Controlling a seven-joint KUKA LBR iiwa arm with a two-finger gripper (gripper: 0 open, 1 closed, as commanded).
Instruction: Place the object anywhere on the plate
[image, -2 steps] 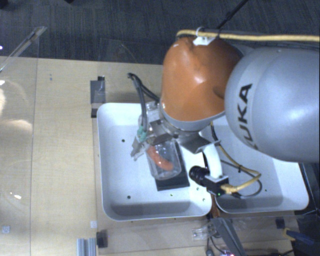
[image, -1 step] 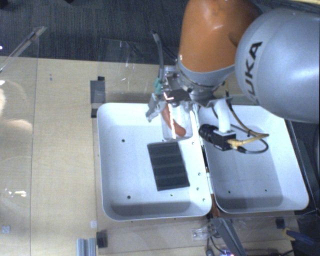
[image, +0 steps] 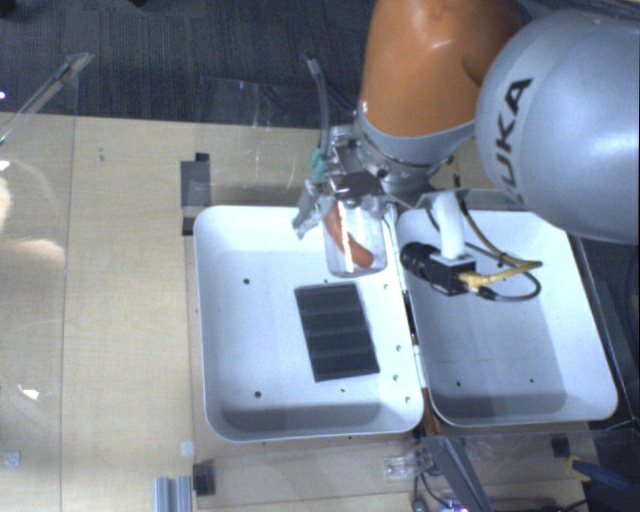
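Above the left white bin's (image: 230, 300) far edge, our tool (image: 350, 235) appears clamped on a clear orange-streaked object (image: 352, 243). We should carry it toward the dark ribbed rectangular plate (image: 337, 331), lower squarely, then release.

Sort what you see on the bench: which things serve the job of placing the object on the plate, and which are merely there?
Belongs to the job:
- tool
- clear object with an orange inside, at the tool
- dark ribbed plate in the left bin

Merely there:
- right bin
- black bracket beyond the left bin
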